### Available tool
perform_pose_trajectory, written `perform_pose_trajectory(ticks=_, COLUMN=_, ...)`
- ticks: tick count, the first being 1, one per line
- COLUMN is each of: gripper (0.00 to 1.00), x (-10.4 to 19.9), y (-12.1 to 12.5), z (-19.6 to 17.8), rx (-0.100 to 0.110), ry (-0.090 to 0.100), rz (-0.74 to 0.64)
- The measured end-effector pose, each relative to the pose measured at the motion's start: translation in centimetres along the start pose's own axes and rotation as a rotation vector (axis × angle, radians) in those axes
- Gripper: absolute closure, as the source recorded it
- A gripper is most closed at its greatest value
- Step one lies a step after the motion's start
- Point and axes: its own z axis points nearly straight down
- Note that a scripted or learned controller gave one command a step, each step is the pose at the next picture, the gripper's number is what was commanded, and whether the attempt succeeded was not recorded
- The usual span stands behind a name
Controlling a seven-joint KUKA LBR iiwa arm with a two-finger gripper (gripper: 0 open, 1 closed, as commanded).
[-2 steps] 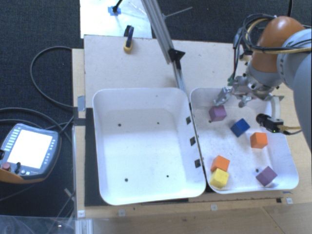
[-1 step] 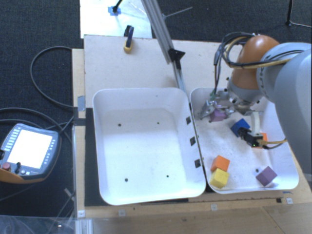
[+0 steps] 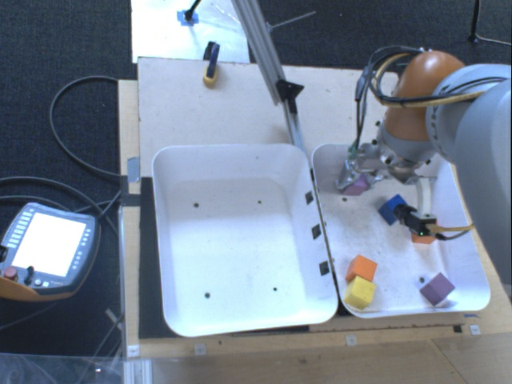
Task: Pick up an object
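Reaching in from the right: a grey KUKA arm [image 3: 472, 110] with an orange band [image 3: 420, 78], wrist bent down over the far end of the right bin [image 3: 464, 294]. Gripper [image 3: 354, 178] low at that bin's far-left corner, right against a pale purple block [image 3: 357, 186]. Fingers too hidden by the wrist and too small to judge; cannot tell whether spread or closed, or whether clamped on the block. Purple block partly covered by the gripper, resting on or just above the bin floor.

Elsewhere in the right bin: 1 blue block [image 3: 393, 210] just right of the gripper; 1 orange cube [image 3: 362, 268] touching 1 yellow cube [image 3: 360, 293] at the near-left side; 1 darker purple cube [image 3: 437, 289] near the near-right corner.

Left bin [image 3: 172, 238] alongside, sharing a rim with the right one. On the floor to the left, a teach pendant [image 3: 46, 249] with lit screen and black cable.
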Motion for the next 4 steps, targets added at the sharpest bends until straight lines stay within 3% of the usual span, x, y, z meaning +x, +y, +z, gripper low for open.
perform_pose_trajectory(ticks=1, gripper=1.0, x=-3.8, y=3.0, z=-2.3, rx=0.007, ry=0.0, rz=0.005)
perform_pose_trajectory(ticks=2, gripper=1.0, x=4.2, y=0.8, z=-9.3, rx=-0.003, ry=0.003, rz=-0.006)
perform_pose_trajectory(ticks=3, gripper=1.0, x=11.0, y=-3.6, z=-10.2, rx=0.005, ry=0.004, rz=-0.005)
perform_pose_trajectory(ticks=4, gripper=1.0, x=18.1, y=-2.5, z=-8.7, rx=0.004, ry=0.003, rz=-0.006)
